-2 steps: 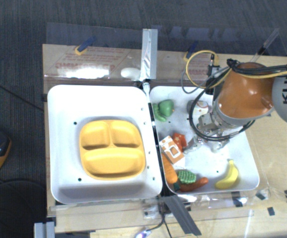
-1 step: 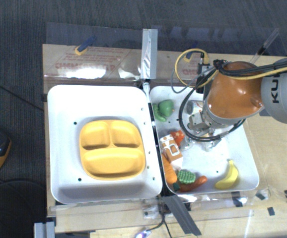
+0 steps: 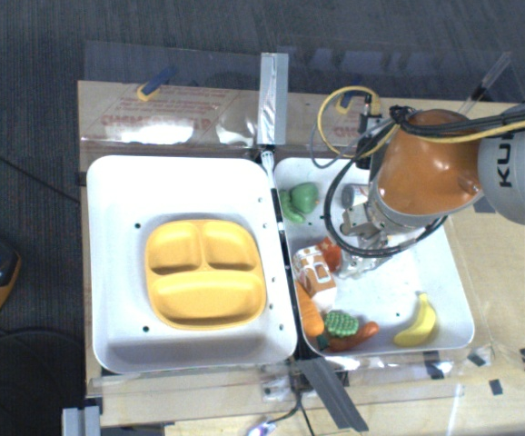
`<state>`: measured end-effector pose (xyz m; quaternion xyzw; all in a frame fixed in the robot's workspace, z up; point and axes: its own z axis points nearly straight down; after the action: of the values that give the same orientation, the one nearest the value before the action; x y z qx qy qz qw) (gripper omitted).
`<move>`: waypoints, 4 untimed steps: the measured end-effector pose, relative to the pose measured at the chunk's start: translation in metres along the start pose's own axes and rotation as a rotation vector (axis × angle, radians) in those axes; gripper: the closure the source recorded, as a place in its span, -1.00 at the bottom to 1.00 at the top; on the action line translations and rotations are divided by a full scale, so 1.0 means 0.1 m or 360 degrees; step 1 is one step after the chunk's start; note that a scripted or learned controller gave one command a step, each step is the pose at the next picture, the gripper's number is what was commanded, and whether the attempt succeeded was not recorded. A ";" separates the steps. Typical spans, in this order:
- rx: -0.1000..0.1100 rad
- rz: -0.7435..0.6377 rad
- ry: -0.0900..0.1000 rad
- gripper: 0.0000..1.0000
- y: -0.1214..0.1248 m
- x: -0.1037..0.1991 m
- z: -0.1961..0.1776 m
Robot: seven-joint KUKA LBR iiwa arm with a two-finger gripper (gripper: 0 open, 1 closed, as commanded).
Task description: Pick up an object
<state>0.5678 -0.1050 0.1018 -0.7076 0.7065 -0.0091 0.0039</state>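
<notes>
The right bin (image 3: 444, 271) holds several toy foods. A green piece (image 3: 301, 198) lies at its far left corner, a white and orange carton (image 3: 315, 268) by the left wall, and a yellow banana (image 3: 417, 323) near the front right. A green and red vegetable (image 3: 344, 326) and an orange carrot (image 3: 310, 316) sit at the front left. The gripper (image 3: 358, 260) hangs below the orange wrist band (image 3: 426, 173), down in the bin just right of the carton. The wrist hides most of it.
The left bin (image 3: 117, 334) holds a yellow divided tray (image 3: 206, 272). A yellow cable loop (image 3: 344, 116) lies behind the right bin. A metal divider (image 3: 273, 89) stands between the bins at the back.
</notes>
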 end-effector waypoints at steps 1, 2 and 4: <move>0.0008 0.0005 0.0008 -1.00 -0.01 0.04 -0.02; -0.0003 -0.0182 0.0014 -1.00 -0.14 0.02 0.06; -0.0010 -0.1461 -0.0031 -1.00 -0.50 0.18 0.14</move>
<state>0.6177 -0.1232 0.0886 -0.9474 0.3200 -0.0009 0.0039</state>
